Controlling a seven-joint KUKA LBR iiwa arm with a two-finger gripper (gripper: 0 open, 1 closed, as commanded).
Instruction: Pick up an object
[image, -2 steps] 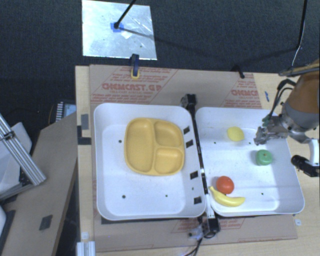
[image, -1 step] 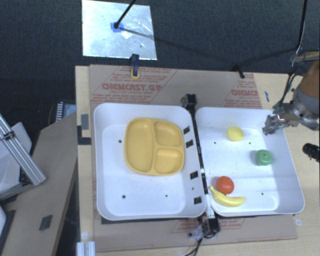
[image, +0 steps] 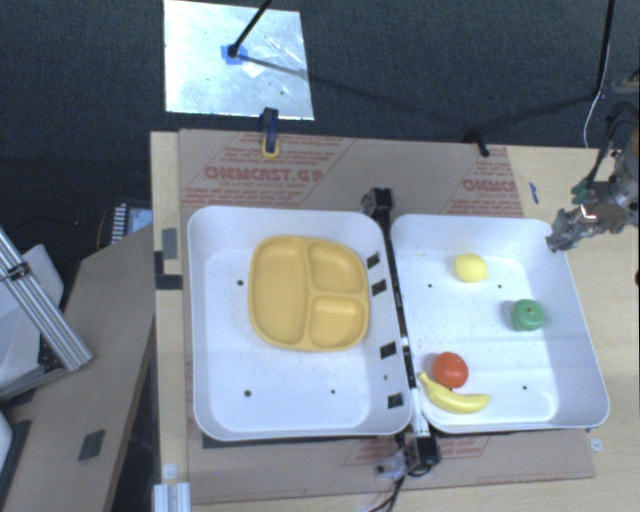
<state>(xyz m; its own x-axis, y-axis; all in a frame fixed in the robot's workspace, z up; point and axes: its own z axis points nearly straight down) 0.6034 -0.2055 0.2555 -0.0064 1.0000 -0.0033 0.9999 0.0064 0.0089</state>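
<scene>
Jaws (image: 562, 237) sit at the far right of the view, over the upper right rim of the right bin (image: 580, 330). They read as small and blurred; cannot tell whether released or clenched, and nothing is seen between them.

Candidate objects, all in the right bin:
- yellow lemon (image: 470, 267), upper middle of the bin floor, left of and slightly below the jaws, apart from them.
- green apple (image: 528, 315), right of centre, below the jaws and nearest to them, still apart.
- red tomato (image: 451, 369), lower left of the bin, touching or just beside the yellow banana (image: 457, 399), which lies along the near wall close to the divider side.

Edges and room: the lemon and apple each stand alone with bare white floor all round. The tomato and banana are crowded together near the bin's lower left corner, with the wall close on two sides.

Surroundings: the left bin (image: 215, 330) holds a yellow divided tray (image: 307, 292), lying flat at centre. Both bins rest on a brown sheet printed in red over the table (image: 170, 180). A dark clip strip (image: 388, 300) runs between the bins. Cables cross the dark floor beyond the table.
</scene>
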